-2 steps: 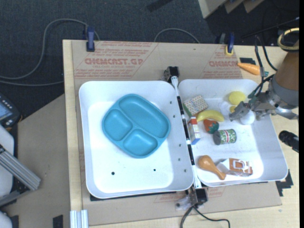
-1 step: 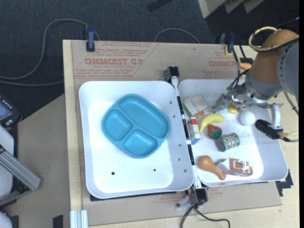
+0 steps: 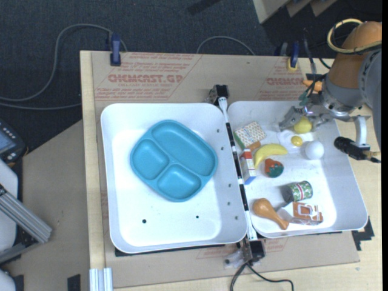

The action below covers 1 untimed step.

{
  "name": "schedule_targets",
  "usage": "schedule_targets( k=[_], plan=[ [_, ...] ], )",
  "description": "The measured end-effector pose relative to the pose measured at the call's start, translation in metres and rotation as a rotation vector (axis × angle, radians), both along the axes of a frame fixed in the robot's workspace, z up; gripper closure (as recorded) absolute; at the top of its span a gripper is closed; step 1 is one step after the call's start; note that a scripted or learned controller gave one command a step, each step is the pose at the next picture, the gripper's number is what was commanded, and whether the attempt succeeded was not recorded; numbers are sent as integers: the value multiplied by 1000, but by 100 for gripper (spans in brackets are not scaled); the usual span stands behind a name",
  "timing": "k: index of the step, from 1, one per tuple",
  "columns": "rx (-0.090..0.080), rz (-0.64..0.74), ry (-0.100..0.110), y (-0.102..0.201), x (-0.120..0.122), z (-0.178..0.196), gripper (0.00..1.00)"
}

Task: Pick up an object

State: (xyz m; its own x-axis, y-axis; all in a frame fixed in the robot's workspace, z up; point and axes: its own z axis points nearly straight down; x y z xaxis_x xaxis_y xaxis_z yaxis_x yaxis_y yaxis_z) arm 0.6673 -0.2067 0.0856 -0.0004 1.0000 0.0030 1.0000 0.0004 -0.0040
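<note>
My gripper [image 3: 301, 116] is low over the far part of the right bin [image 3: 345, 187], reaching in from the right. Directly under it, touching or nearly touching, lies a yellow lemon-like object [image 3: 302, 127], partly covered by the gripper. Just in front of that are a small yellow ball [image 3: 296, 140] and a white ball [image 3: 313, 150]. A banana [image 3: 268, 152] lies mid-bin with a red and green fruit [image 3: 274, 168] beside it.
The right bin also holds a checkered packet [image 3: 250, 132], a small red box [image 3: 247, 162], a green can [image 3: 298, 191], a brown drumstick shape [image 3: 270, 212] and a red-white carton [image 3: 307, 211]. A blue divided plate [image 3: 173, 160] lies in the left bin [image 3: 121, 211].
</note>
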Motion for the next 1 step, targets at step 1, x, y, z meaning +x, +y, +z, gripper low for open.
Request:
schedule_targets(
  k=[1],
  plan=[
    [-5,2,-7,0,1,12,100]
  ],
)
